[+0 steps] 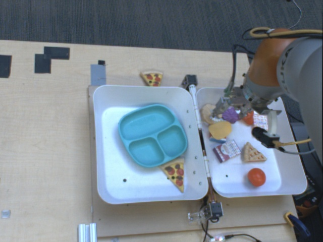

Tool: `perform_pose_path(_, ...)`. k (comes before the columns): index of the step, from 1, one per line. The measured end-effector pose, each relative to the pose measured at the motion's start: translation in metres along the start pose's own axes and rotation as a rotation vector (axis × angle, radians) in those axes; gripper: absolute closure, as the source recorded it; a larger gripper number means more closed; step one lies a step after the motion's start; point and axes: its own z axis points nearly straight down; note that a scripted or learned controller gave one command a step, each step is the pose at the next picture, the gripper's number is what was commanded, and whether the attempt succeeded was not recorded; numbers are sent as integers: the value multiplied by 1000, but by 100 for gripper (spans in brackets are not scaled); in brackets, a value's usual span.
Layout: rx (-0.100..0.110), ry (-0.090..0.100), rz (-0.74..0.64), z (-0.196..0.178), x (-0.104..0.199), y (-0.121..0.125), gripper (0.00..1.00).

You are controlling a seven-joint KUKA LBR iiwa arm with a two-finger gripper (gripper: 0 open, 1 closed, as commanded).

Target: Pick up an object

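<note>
The arm came in from the right and hung low over the right bin, its claw down among the crowded toys at the far-left part of that bin. I could not tell how the claw was set; the wrist and the clutter hid it. It sat right over a purple piece, with a pale round piece just to its left and a yellow disc just nearer, so I judged one of these was the thing being tried for, most likely the purple one. Packed that tightly, a neighbour could easily be nudged or caught instead.

Easier pickings lay apart in the same bin: a red ball near the front and a tan wedge beside a small packet.

The left bin held a blue divided plate with a pizza slice at its near edge. Another slice lay on the desk beyond the bins.
</note>
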Motion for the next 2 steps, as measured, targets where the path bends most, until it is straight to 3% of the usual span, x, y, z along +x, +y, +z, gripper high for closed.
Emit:
perform_pose_path(1,12,-1,5,37,8,-33,0)
perform_pose_path(2,6,-1,3,25,8,-31,100)
